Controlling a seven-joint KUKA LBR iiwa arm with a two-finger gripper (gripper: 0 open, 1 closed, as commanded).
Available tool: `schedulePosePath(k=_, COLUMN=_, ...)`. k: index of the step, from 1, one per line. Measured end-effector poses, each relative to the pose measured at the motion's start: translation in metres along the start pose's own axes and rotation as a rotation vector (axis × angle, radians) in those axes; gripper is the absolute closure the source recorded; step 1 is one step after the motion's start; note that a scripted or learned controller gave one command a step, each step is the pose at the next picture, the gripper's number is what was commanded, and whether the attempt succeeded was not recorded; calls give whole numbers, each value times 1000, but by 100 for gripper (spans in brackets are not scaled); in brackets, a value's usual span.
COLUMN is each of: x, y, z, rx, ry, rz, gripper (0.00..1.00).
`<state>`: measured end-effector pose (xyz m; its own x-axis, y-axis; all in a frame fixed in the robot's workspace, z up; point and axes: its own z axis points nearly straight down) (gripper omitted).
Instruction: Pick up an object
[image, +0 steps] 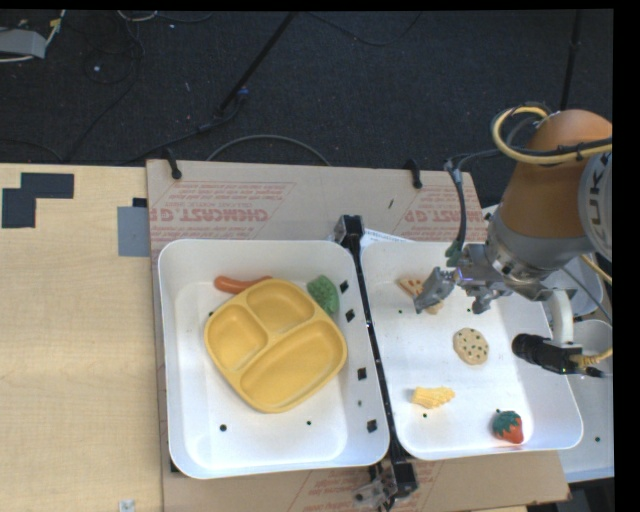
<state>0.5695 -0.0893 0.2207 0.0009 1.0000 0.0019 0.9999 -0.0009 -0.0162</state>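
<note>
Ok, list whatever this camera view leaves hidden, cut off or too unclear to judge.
- Gripper: fingers blurred and dark; open or shut, cannot tell.
- Tan piece beside it: partly covered by the gripper.
- Orange carrot-like item: partly hidden behind the yellow divided plate.
- Arm: cut off at the right.

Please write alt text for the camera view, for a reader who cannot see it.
A grey and orange arm's tool hovers over the right bin, near a cracker, cookie, corn and strawberry. The left bin holds a yellow tray, carrot and green vegetable.
</note>
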Motion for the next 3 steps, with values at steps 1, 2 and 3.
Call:
schedulePosePath(k=1, x=0, y=2, z=-7, rx=-12, ry=-1, rz=-2, gripper=0)
schedulePosePath(k=2, x=1, y=-1, z=36, rx=-9, ry=-1, rz=-1, gripper=0)
schedulePosePath(k=3, x=-2, y=0, z=100, rx=-6, ry=0, rz=0, gripper=0)
